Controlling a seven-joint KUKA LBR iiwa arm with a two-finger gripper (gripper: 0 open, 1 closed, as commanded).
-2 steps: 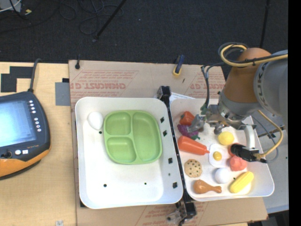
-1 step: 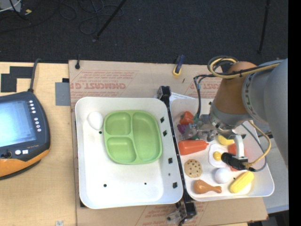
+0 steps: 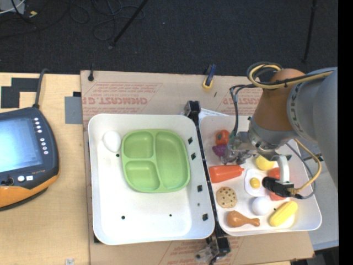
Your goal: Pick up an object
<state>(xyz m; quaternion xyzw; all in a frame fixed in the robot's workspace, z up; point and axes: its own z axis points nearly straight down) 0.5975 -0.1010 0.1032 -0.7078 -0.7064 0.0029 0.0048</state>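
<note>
The right bin holds several toy foods: an orange carrot, a cookie, a fried egg, a white egg, a chicken drumstick, a yellow corn piece, a yellow piece, a red piece, a red tomato and a purple item. My gripper hangs low over the bin's upper middle, just right of the purple item and above the carrot. The wrist hides its fingers.
The left bin carries a green divided plate and a white egg at its upper left. A teach pendant lies at the bench's left. A black divider separates the bins. A yellow clamp sits behind.
</note>
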